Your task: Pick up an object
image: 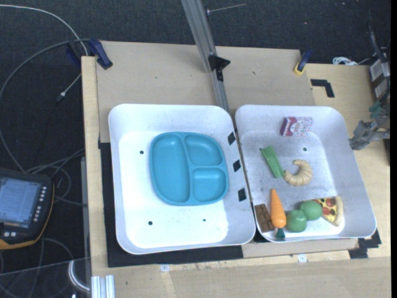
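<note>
- Dark carpet and loose cables surround a pale wooden bench [273, 73] that carries two shallow white bins side by side.
- One bin [124, 166] holds a blue divided plate [188, 167] and nothing of the task's things.
- Its neighbour, the right-hand bin [347, 166], holds all the candidates, with a toy croissant [298, 173] near its middle as the handiest landmark.
- Just beside the croissant, towards the plate, lies a green strip [270, 161]; beyond it, near the far wall, sits a small pink carton [296, 126].
- On the near side of the croissant lie a carrot [277, 209], a chocolate bar [263, 218] touching it, two green round pieces [304, 216] and a pizza slice [330, 209].
- The gripper [366, 135] hangs well apart from the croissant, outside that bin's right wall; little of the arm is visible beyond this grey wrist end.
- Whether the claw is spread or pressed together I cannot tell; it is small and blurred.
- By my judgement the task is at its start: nothing is lifted, and the approach is not yet made.
- The next move calls for travelling over the bin wall, choosing one item, probably the croissant since it lies apart from the rest, and coming down squarely over it.
</note>
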Tool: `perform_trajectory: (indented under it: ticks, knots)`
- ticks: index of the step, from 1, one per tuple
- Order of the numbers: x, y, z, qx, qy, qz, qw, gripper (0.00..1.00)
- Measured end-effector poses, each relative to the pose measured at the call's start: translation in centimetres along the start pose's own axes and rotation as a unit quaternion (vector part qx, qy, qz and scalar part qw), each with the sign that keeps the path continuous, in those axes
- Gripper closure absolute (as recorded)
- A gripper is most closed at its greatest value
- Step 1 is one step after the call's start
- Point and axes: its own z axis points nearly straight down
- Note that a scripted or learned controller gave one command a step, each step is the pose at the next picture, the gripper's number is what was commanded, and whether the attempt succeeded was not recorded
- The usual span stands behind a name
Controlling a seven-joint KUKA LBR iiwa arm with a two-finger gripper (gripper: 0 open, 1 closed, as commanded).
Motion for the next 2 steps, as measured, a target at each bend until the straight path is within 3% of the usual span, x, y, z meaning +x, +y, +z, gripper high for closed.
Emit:
perform_trajectory:
  ticks: [2]
  knots:
    - [9.5,1.7,2.3,0.004,0.003,-0.002,1.0000,1.00]
